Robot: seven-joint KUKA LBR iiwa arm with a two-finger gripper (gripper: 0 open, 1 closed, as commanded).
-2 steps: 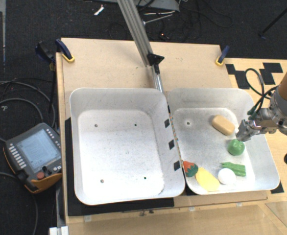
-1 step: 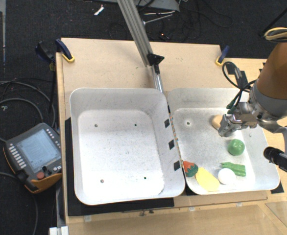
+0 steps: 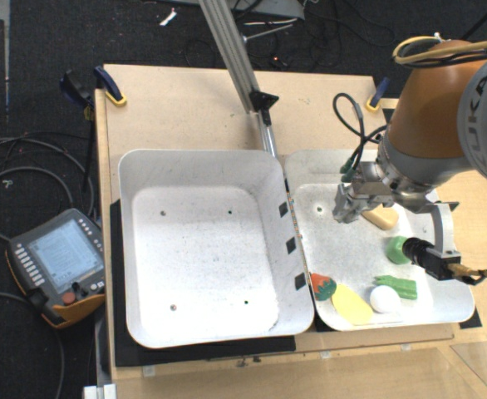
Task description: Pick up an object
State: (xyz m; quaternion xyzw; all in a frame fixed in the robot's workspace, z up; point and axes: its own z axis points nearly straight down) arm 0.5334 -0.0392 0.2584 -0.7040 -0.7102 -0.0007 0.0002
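Gripper: positioned low over the right bin; opening could not be told.
Tan block: lay just beside it.

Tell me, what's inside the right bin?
The right bin holds a yellow piece, a white ball, green toys, an orange-green one and a tan block. The arm covers the bin's far right.
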